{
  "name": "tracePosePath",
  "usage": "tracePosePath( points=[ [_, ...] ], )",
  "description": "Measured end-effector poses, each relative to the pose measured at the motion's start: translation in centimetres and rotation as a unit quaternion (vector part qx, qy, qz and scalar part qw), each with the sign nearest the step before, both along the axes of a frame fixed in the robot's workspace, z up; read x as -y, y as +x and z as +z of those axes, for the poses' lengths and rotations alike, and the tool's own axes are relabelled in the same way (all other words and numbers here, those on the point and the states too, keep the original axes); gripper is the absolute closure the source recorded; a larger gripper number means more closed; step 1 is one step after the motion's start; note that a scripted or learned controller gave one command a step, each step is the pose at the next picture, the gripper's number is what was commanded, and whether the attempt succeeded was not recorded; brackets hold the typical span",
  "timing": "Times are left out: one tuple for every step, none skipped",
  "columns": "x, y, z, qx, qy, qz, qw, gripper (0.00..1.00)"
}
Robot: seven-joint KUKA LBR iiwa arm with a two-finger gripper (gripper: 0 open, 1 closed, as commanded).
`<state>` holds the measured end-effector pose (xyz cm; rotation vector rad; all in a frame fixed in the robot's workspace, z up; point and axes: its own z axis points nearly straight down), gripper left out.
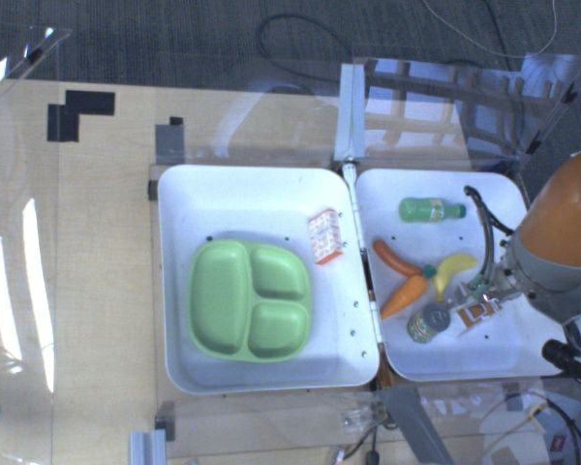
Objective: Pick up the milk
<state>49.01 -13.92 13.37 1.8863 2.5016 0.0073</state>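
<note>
The milk is a small white carton with orange-red print. It lies in the left bin, against that bin's right wall and just right of the green plate. My gripper is low in the right bin, beside a small can and below a banana. It is well apart from the milk, with the wall between the bins separating them. The arm's orange band rises at the right edge.
A green divided plate takes up the middle of the left bin. The right bin holds a green bottle, a red sausage-like piece, a carrot, a banana and a can.
</note>
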Motion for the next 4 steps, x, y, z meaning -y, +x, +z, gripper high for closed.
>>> tracePosePath(
  points=[
    [-2.8,6.7,4.4,-0.001,-0.0001,0.019,0.9998,1.00],
    [6.7,6.8,7.6,0.001,-0.0026,0.089,0.9960,1.00],
    [6.6,6.8,7.6,0.001,-0.0024,0.090,0.9960,0.00],
    [5.7,6.7,-4.3,0.001,-0.0016,0.080,0.9968,0.00]
  ],
)
